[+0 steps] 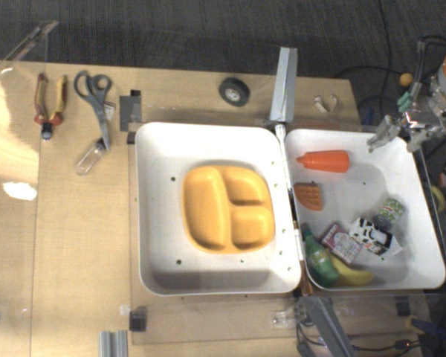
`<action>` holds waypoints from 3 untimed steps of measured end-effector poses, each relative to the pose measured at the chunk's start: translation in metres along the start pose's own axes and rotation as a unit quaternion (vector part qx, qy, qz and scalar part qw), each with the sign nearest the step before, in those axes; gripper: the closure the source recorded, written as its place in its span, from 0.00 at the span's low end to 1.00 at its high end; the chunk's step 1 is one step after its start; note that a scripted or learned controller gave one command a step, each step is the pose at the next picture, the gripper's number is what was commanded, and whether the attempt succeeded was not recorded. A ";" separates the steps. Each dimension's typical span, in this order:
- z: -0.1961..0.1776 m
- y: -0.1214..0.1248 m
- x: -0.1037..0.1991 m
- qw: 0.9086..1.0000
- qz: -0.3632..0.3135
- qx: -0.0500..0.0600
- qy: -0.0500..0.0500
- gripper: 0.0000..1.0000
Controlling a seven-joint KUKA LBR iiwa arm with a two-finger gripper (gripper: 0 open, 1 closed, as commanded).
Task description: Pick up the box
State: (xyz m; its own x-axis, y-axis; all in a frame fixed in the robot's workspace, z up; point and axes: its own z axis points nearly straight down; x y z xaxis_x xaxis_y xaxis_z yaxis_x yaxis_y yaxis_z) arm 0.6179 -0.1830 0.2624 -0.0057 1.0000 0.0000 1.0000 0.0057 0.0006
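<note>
From my remote station I see the arm parked at the far right corner of the bench, its gripper (pixel 390 129) hanging just over the upper right rim of the right bin (pixel 424 199); nothing sits between its parts, and the view is too small and cluttered there for me to tell how the hand is set. The box (pixel 375 236), a small black-and-white printed carton, lies flat on the floor of that bin toward its lower middle, touching a pink patterned packet (pixel 342 242) on its left and just beside a small green-labelled can (pixel 390 211) above it. The carton's long axis runs on a slant, from upper left down to lower right. From the hand, the carton lies straight down the picture and a shade left, well apart, so I judge the coming move to be a reach toward the near wall of the bin followed by a descent, with the wrist turned to close across the carton's short side. An orange bottle (pixel 323 161) and an orange snack piece (pixel 308 195) lie off that path to the left; a banana (pixel 351 275) and a green bottle (pixel 320 262) crowd the near left corner. The left bin (pixel 156 199) holds a yellow divided tray (pixel 228 207).
</note>
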 end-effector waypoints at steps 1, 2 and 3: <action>0.140 -0.057 0.064 0.999 0.032 -0.001 0.000 0.00; 0.172 -0.118 0.061 0.997 0.071 -0.005 0.000 0.00; 0.159 -0.114 0.060 0.997 0.070 -0.011 -0.002 1.00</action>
State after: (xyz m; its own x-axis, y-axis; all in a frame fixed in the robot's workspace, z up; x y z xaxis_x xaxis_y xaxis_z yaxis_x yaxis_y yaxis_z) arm 0.5039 -0.1234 0.1032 0.1346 0.9909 -0.0023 0.9907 -0.1345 0.0220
